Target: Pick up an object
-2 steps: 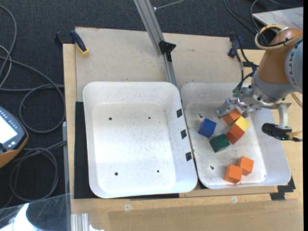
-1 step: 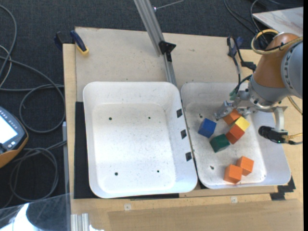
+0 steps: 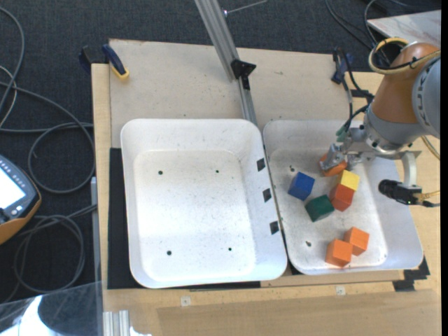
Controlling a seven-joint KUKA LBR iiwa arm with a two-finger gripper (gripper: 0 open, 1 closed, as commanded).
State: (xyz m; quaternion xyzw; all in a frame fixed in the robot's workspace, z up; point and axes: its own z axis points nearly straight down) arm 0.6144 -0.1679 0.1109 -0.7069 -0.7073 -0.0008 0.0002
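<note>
While the grey arm (image 3: 402,103) is reached in from the right of the frame, the claw (image 3: 336,161) is seen closed on a small orange block (image 3: 334,166) in the right bin (image 3: 399,247), above the yellow block (image 3: 348,180).

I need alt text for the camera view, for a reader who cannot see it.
A grey and orange robot arm reaches from the right into the right white bin, its gripper low beside coloured blocks: blue, green, yellow and orange. The left white bin sits alongside on the wooden bench.
</note>
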